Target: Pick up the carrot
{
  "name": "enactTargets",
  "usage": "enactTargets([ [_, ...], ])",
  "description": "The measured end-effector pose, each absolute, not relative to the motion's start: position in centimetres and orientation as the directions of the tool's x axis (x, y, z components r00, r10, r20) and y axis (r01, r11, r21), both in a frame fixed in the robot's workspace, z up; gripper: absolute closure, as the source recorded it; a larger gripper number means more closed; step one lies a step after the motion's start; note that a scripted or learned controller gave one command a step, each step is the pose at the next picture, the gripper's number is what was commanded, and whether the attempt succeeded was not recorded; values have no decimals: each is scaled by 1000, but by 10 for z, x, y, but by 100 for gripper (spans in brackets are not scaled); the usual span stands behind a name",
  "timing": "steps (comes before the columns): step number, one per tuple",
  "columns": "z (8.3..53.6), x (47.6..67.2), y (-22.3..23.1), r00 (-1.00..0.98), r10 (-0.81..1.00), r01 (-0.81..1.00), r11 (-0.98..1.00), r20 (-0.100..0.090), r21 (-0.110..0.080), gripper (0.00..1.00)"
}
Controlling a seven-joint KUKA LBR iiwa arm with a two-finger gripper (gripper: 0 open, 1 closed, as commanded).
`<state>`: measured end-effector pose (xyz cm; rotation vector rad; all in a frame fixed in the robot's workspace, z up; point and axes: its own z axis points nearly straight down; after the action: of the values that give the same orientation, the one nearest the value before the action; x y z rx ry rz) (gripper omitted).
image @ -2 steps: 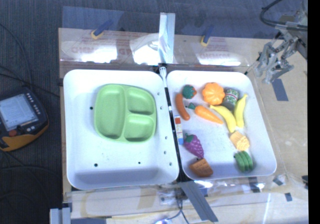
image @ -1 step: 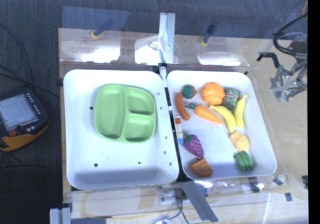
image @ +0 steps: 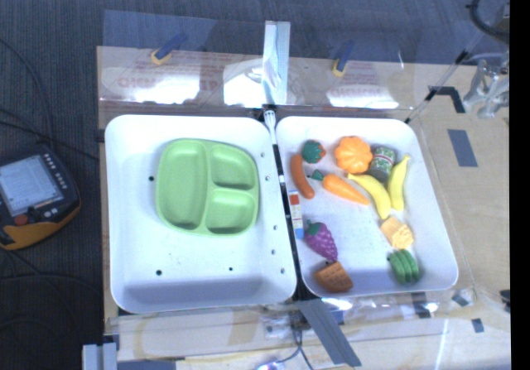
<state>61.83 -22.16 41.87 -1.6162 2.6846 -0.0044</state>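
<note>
The carrot point(image: 344, 188) is orange with a small green tip at its left end. It lies flat in the upper middle of the right bin point(image: 435, 219), pointing down to the right. Its thin end touches a yellow banana point(image: 373, 193), and an orange fruit point(image: 354, 153) sits just behind it. A pale metal part that looks like my gripper point(image: 489, 88) hangs at the right edge, outside the bin and far up and right of the carrot.
A reddish-orange sausage shape point(image: 302, 176) lies left of the carrot by the bin divider. Also in the right bin are a can point(image: 383, 163), purple grapes point(image: 321, 240), a brown piece point(image: 334, 277) and a green vegetable point(image: 404, 266). A green divided plate point(image: 207, 186) sits in the left bin.
</note>
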Motion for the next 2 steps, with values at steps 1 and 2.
enactTargets([
  [1, 392, 537, -223, -265, -964, -964, 265, -3, -1, 100],
  [2, 359, 485, -223, 35, -999, -999, -35, -4, 1, 100],
])
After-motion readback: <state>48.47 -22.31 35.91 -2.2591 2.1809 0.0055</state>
